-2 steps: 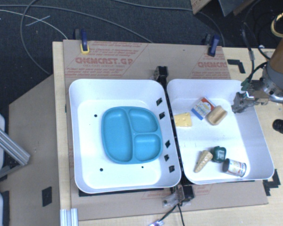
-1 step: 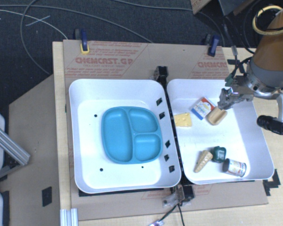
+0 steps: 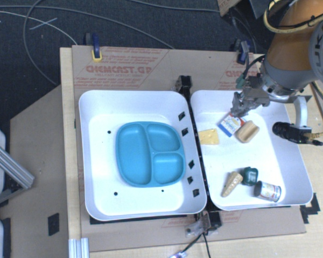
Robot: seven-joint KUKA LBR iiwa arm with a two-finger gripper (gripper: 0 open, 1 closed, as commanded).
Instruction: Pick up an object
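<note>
My gripper (image 3: 240, 110) hangs over the upper middle of the right bin (image 3: 290, 165), reaching in from the right. Just below its tip, and seemingly touching it, lies a small blue and white packet (image 3: 229, 126). A tan cork-like cylinder (image 3: 247, 131) rests to the packet's right, and a yellow cheese wedge (image 3: 208, 137) lies to its left. Toward the bin's front lie an ice-cream cone (image 3: 231, 183), a dark green piece (image 3: 250, 174) and a small can (image 3: 268, 191).
The left bin (image 3: 97, 144) holds a blue divided plate (image 3: 150, 153). A black divider with clips (image 3: 189, 144) runs between the bins. A black fitting (image 3: 290, 131) juts in at the right bin's right edge. Cables trail over the dark floor behind the bench.
</note>
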